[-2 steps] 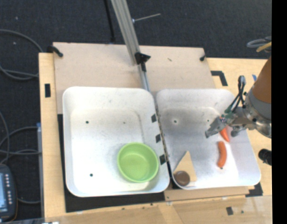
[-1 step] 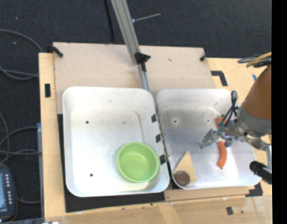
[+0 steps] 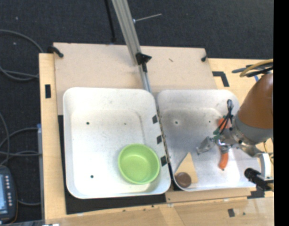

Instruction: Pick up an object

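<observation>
Your arm (image 3: 257, 109) reaches in from the right and hangs low over the right bin (image 3: 191, 102). The gripper (image 3: 219, 142) sits near that bin's right side — whether it's released or clenched, you cannot tell from this slant. An orange object (image 3: 223, 160) lies just beside it on the bin floor, likely the closest pick. A tan wedge (image 3: 188, 166) and a brown round piece (image 3: 183, 179) rest at the near edge. The green bowl (image 3: 139, 163) sits in the left bin (image 3: 88, 107), well apart — not the present target, I'd judge.

Bowl (image 3: 138, 163) in left bin (image 3: 88, 107); wedge (image 3: 188, 167), puck (image 3: 183, 179) in right bin (image 3: 191, 102)
</observation>
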`<state>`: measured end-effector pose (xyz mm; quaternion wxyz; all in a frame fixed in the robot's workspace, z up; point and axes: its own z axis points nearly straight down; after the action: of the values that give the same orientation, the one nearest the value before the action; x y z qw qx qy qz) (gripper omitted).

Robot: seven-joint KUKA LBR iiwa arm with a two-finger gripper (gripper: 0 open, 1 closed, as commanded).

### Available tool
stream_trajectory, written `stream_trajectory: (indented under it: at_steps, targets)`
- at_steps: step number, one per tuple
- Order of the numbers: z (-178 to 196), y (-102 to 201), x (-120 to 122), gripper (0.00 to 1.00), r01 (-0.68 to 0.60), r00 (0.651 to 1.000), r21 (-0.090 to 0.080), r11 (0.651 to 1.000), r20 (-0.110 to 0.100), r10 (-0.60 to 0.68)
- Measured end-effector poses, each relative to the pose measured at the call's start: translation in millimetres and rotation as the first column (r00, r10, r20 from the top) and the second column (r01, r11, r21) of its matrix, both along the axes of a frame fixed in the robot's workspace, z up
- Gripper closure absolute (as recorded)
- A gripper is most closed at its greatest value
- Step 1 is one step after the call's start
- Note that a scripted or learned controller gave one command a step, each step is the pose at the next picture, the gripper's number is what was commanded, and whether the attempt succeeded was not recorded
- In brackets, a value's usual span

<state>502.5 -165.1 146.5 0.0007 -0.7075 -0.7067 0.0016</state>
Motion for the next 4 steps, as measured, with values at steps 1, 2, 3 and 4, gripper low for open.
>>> stream_trajectory:
  at_steps: [1, 2, 3, 4]
  targets:
    - [13, 0, 2, 1.00, 0.004, 1.000, 0.002, 1.000, 0.008, -0.004]
    - [76, -5, 8, 1.00, -0.005, 1.000, -0.002, 1.000, 0.012, 0.005]
    - [120, -6, 12, 1.00, -0.005, 1.000, -0.001, 1.000, 0.010, 0.005]
    - [148, -7, 13, 1.00, -0.006, 1.000, 0.000, 1.000, 0.008, 0.006]
